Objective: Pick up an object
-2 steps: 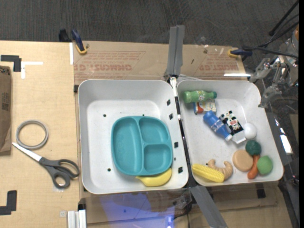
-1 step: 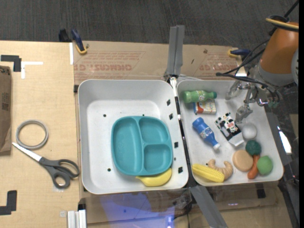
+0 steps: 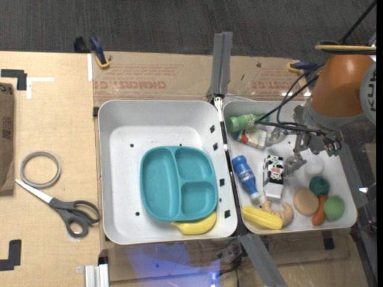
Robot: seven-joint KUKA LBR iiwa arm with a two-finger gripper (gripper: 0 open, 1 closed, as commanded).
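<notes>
The gripper (image 3: 297, 155) hangs over the right bin (image 3: 349, 178), toward its 1 o'clock part, and whether it is open or closed cannot be told from this view; nothing is seen held by it. Just at its 7 o'clock lies a small cow-patterned box (image 3: 274, 173), with a blue bottle (image 3: 245, 175) at 9 o'clock of the box. A green bottle (image 3: 241, 122) lies at the bin's 11 o'clock corner. In the left bin (image 3: 119, 160) rests a teal divided plate (image 3: 178, 183), with a banana (image 3: 196, 225) at its 6 o'clock edge.
</notes>
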